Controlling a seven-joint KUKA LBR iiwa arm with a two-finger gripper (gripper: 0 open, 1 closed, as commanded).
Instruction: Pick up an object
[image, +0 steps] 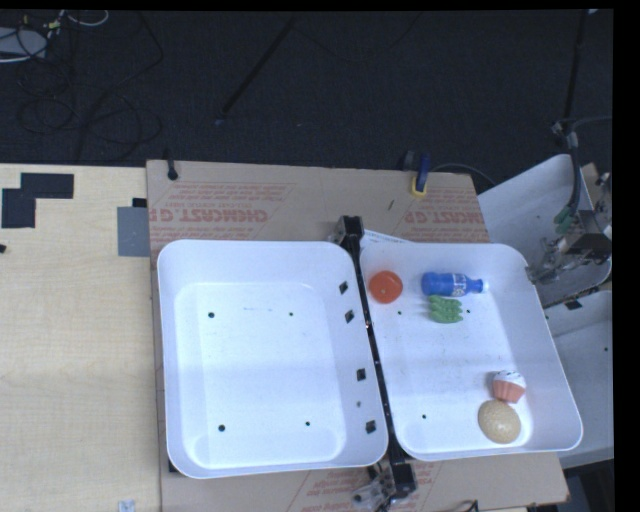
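Note:
The right bin (450, 375) holds several small objects. An orange ball (385, 287) lies near its far left corner. Just right of it a blue bottle (450, 284) lies on its side, its white cap pointing right. A green lumpy toy (446, 309) touches the bottle's near side. At the near right corner a small pink and white cupcake-like toy (508, 386) stands beside a tan round object (499, 421).
The left bin (260, 360) sits beside the right one, with a black divider (365, 340) between them. Both rest on a cardboard sheet (250, 205). A metal fixture with cables (575, 250) stands past the right bin's far right corner, over a white sheet (590, 340).

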